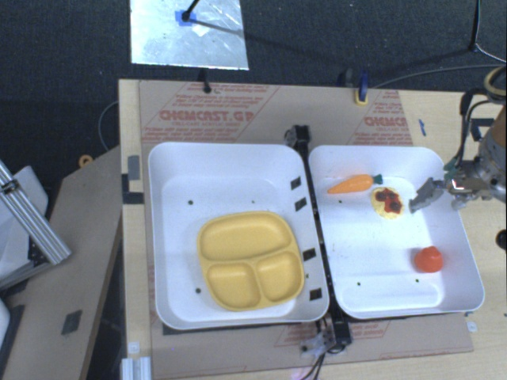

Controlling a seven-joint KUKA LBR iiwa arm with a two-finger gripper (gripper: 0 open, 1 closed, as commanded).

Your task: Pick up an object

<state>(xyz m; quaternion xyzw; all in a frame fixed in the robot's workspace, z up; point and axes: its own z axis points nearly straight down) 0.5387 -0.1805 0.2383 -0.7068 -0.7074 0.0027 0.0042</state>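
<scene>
The right bin (372, 299) holds three small things: an orange carrot (351, 184) near its back, a yellow round piece with a red top (387, 202) beside the carrot, and a red-orange tomato (428, 260) toward the front right. My gripper (424, 195) reaches in from the right edge at the bin's right side, just right of the yellow piece and a little apart from it. Nothing shows between its tips.
The left bin (182, 172) holds a yellow divided plate (249, 258). Black clips (305, 204) run along the seam between the bins. A foil sheet (188, 22) lies on the dark floor behind the bench. An aluminium rail (32, 220) stands at the far left.
</scene>
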